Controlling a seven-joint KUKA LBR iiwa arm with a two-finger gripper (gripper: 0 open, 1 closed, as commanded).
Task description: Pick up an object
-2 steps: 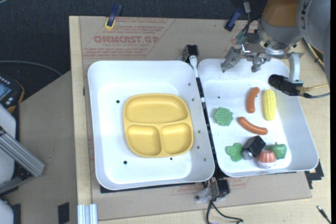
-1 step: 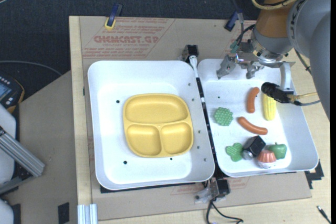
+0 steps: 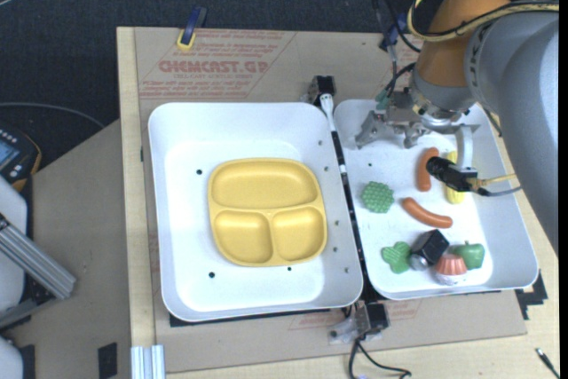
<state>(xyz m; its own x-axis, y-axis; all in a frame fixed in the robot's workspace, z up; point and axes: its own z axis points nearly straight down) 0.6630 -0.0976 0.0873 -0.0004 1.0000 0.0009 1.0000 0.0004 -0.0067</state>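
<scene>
A grey robot arm with an orange band reaches in from the right and bends down over the far end of the right bin point(image 3: 515, 231). Its gripper point(image 3: 389, 136) points down, low over the bin's bare white floor near the far left corner, with the two metal fingers spread apart and nothing between them. The things to pick all lie in this bin, nearer the camera than the gripper. One orange sausage point(image 3: 427, 170) lies just beside the wrist, and a second sausage point(image 3: 426, 212) lies below it. A round green piece point(image 3: 377, 196) sits near the bin's left wall. Clustered at the near edge are a leafy green piece point(image 3: 397, 256), a small black block point(image 3: 433, 246) and a red-orange piece point(image 3: 451, 267). The left bin point(image 3: 177, 191) holds a yellow divided plate point(image 3: 266, 210).
</scene>
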